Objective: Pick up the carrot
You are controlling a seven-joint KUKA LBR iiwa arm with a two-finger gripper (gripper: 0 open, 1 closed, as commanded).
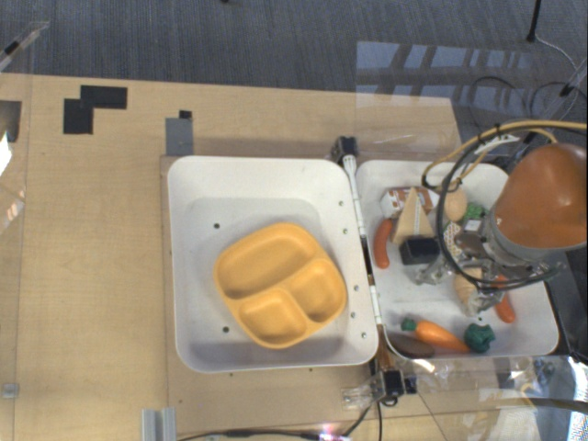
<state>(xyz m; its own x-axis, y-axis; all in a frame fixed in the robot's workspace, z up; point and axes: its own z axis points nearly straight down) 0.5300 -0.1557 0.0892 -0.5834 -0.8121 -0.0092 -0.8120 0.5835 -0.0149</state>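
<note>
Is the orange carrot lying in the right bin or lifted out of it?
Lying in it: the orange carrot with green top rests flat on the floor of the right white bin, by its lower wall.

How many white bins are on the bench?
2. The left bin holds a yellow divided plate; the right bin holds the carrot and other toy food, some perhaps hidden under the arm.

carrot (435, 335): in right bin (531, 334), by lower wall (green top rightward) | gripper (480, 281): near | yellow plate (280, 285): left bin (202, 246)
</note>
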